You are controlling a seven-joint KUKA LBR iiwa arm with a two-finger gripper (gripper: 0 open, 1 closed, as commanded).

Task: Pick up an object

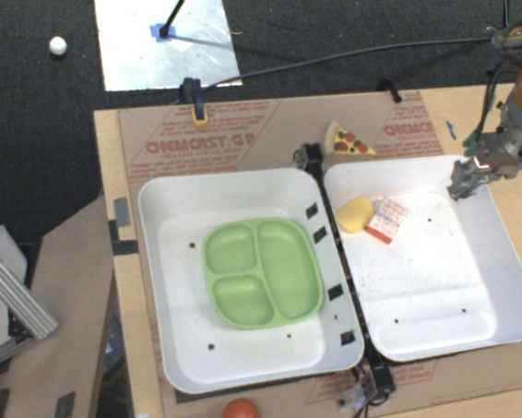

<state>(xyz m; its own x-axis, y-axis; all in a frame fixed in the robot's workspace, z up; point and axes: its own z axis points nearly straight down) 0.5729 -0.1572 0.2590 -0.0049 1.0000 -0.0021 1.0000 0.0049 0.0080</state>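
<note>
My pincer (463, 178) hangs at the right rim of the right bin (495, 318), near its far corner, and it is too small and blurred here for me to tell how it is set; nothing shows in it. The things I could take lie to the left of it, across the bin's floor toward the wall it shares with the left bin (169, 259): a small white and orange packet (386, 219) and, touching or just beside it on the far side from me, a yellow lump (355, 214). The packet is the nearer of the two, and its long axis runs slantwise, from upper right down to lower left in the camera view, so I judge I would need to turn across that line to close on its narrow sides. The yellow lump looks rounded with no clear long axis. The left bin holds a green divided plate (263, 271). On the counter (437, 115), the brown sheet beneath the bins bears red print reading "CHEMCAST GP" (200, 144), repeated at the right. The packet's own print is too small to read.
</note>
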